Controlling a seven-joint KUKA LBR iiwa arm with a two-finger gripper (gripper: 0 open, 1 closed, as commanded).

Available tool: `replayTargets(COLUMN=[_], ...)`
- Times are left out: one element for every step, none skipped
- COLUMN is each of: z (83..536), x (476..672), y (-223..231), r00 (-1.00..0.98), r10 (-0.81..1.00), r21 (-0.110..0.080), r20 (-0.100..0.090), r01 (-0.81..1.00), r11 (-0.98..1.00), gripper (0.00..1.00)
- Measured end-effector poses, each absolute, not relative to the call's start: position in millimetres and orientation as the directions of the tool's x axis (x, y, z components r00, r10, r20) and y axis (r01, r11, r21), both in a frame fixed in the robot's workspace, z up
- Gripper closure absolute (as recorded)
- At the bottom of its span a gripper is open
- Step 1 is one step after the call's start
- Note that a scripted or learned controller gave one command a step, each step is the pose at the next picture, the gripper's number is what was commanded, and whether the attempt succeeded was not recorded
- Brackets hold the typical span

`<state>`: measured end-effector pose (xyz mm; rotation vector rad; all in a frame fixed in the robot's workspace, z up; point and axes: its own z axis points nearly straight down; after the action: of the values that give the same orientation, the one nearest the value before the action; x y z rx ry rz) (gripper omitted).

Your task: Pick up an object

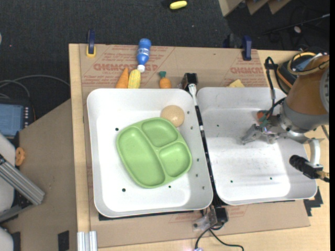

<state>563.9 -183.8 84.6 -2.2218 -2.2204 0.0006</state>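
Observation:
My gripper hangs low over the middle of the right white bin, reaching in from the right on the grey arm with the orange band. Nothing shows beneath or beside it on the bin floor. In the left white bin lies a green divided plate. A round tan ball rests against the plate's far right edge. Both are well to the left of the gripper, across the wall between the bins.
Behind the bins on the cardboard lie a blue-and-white bottle, a corn cob, a carrot, a small carrot and a black clip. Cables run beside the arm at the right.

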Motion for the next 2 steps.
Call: replayTargets(z=[84.6, 84.6], x=[563.9, 563.9], y=[-183.8, -183.8], r00=[0.001, 0.001], r10=[1.000, 1.000], r21=[-0.001, -0.001], r20=[0.000, 0.000], r01=[1.000, 1.000], r11=[-0.001, -0.001], gripper=[0.00, 0.00])
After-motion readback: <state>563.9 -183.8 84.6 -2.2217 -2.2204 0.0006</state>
